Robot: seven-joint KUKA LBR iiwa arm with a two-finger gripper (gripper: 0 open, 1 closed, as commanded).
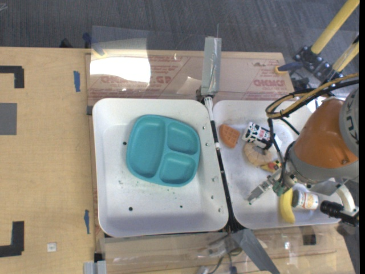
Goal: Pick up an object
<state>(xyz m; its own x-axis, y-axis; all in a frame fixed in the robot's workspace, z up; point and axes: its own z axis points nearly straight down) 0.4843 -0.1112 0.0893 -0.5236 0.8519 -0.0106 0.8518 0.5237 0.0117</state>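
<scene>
Left bin (114,210): teal tray (162,150) takes centre, open floor along front and left edge. Right bin (239,210): orange piece (229,136), cow-print item (258,134), tan piece (256,154), banana (286,205) crowd back and right; front-left floor free. Arm (325,141) overhangs right side.

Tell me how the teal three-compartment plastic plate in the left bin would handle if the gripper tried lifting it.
The teal three-compartment plastic plate looks rigid, so it probably won't flop. It lies flat and wide, so a rim pinch seems the likely grasp. Its smooth, glossy surface may slip, and held by one edge it would probably tilt.
</scene>
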